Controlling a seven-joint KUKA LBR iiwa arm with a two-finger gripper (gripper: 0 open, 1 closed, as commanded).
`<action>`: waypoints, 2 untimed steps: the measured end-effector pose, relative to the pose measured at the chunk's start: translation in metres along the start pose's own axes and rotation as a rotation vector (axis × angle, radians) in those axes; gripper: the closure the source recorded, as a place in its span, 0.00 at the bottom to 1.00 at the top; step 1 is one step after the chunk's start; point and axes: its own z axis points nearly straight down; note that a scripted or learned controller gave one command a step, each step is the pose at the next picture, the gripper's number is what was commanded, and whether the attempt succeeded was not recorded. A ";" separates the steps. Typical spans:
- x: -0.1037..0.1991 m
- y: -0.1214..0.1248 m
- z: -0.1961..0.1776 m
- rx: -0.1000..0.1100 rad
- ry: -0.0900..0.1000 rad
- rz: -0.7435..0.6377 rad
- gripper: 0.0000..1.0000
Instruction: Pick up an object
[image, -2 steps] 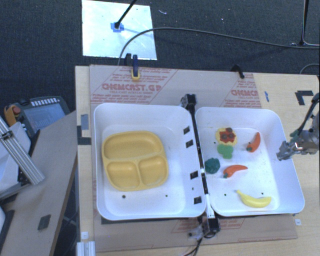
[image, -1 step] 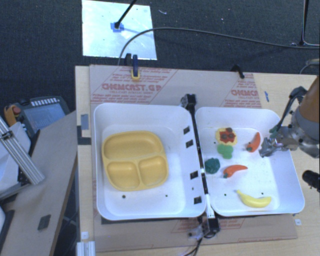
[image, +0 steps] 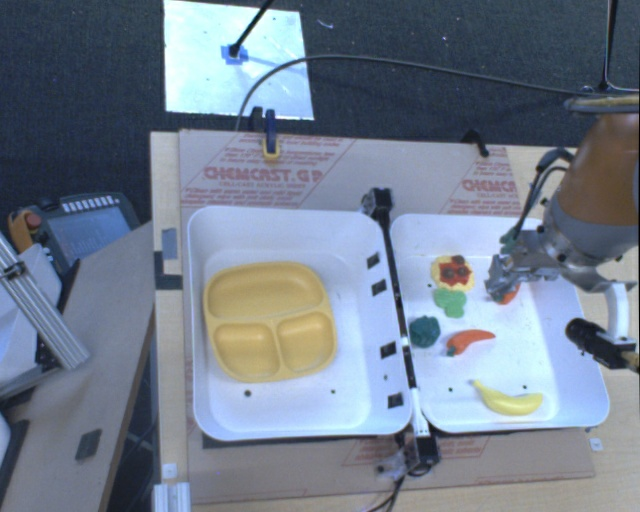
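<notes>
- Gripper (image: 501, 283) is hanging low in the right bin (image: 570, 350), toward its upper middle; the arm (image: 600, 180) is coming in from 3 o'clock.
- A small red-orange piece (image: 509, 296) is showing right at the fingertips. Cannot tell whether the fingers are closed on it, touching it, or just above it; their spread is too small to read.
- Other toys are lying loose in the same bin: pizza slice (image: 453, 271) at 9 o'clock of the gripper, green piece (image: 450, 301) just below the slice, dark green broccoli (image: 425, 331) near the divider, carrot (image: 470, 341) at 7 o'clock, banana (image: 508, 400) at 6 o'clock near the front wall.
- Yellow tray (image: 268, 320) is sitting in the left bin (image: 200, 300), well apart from the work.
- Handling judgement: these are looking like hollow plastic play food, so likely light, stiff and smooth, apt to skid or flip on the slick bin floor if pinched off-centre.
- The red piece is probably best taken across its narrow width, at the middle.
- If switching targets, carrot and banana are lying clear of neighbours; gripping across the thick mid-body, not the tapered ends, is looking safest.
- Pizza slice and green piece are nearly touching, so they are poorer picks.
</notes>
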 end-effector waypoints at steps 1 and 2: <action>0.053 0.022 -0.005 0.000 0.001 0.000 1.00; 0.098 0.048 -0.010 0.000 0.000 0.001 1.00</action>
